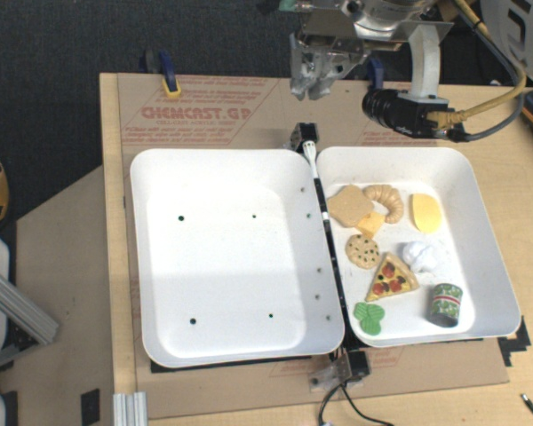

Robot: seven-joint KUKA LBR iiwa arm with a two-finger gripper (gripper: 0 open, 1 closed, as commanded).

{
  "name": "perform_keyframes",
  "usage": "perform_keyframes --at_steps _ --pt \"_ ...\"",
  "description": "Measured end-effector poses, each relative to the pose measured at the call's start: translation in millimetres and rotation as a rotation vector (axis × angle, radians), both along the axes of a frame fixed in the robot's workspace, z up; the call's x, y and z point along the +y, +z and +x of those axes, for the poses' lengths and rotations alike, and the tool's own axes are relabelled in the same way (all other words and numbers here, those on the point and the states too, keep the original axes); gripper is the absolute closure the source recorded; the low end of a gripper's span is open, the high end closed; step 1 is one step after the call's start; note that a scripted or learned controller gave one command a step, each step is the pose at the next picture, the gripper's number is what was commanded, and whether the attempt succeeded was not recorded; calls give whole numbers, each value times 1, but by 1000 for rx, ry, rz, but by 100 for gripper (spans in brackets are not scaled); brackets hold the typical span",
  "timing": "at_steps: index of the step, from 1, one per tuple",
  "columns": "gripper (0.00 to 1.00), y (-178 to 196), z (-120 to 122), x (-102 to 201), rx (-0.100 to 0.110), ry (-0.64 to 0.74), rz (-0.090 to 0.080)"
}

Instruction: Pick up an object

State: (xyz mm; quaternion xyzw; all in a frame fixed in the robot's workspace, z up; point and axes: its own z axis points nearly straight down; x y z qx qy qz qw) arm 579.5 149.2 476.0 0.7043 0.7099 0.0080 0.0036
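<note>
The right bin (pixel 489 264) holds several toy foods: a tan bread slice (pixel 347 207), a croissant (pixel 388 199), a small yellow cheese block (pixel 370 224), a yellow oval piece (pixel 425 213), a chocolate-chip cookie (pixel 362 252), a white crumpled lump (pixel 419 256), a pizza slice (pixel 392 279), a green leafy piece (pixel 369 317) and a dark green can (pixel 444 304). My gripper (pixel 313 85) hangs high above the bench beyond the far edge of the bins, near where they join. It is open and holds nothing.
The left bin (pixel 144 238) lies beside the right one, and a black clip (pixel 304 136) sits at the far end of the seam between them. Both bins rest on a brown board (pixel 204 105) carrying a blue-and-yellow clamp (pixel 168 74).
</note>
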Motion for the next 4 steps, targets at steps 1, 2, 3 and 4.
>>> perform_keyframes --at_steps 1,2,3,4 --pt "100 -81 -59 38 28 -1 -7" --pt "100 -145 -104 78 27 -2 -8" --pt "100 -37 -99 75 4 -6 1" --pt "100 58 -77 75 3 -6 0"
